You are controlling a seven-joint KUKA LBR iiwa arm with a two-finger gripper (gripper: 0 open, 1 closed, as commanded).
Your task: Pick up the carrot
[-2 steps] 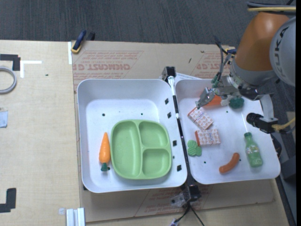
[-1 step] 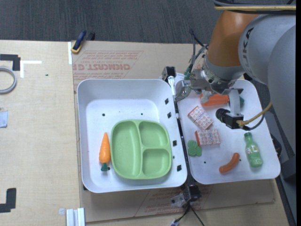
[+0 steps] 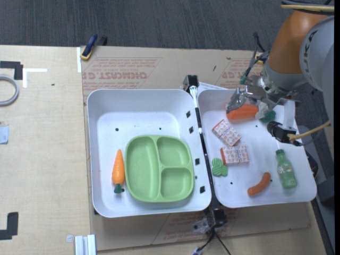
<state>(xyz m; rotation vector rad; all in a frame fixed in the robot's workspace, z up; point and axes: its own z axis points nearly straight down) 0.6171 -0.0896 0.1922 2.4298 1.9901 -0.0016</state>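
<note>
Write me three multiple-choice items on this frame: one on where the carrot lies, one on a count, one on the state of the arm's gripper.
1. Where does the carrot lie?
A. In the left bin, beside the green plate
B. On the green plate
C. In the right bin

2. How many compartments has the green plate?
A. Two
B. Three
C. Four

3. Where is the gripper?
A. Over the carrot
B. Outside both bins
C. Over the right bin's far end, by an orange block

Key: 1 A, the carrot lies on the bin floor left of the plate. 2 B, the ridges mark off three wells. 3 C, the gripper hangs by the orange block, far from the carrot.
</note>
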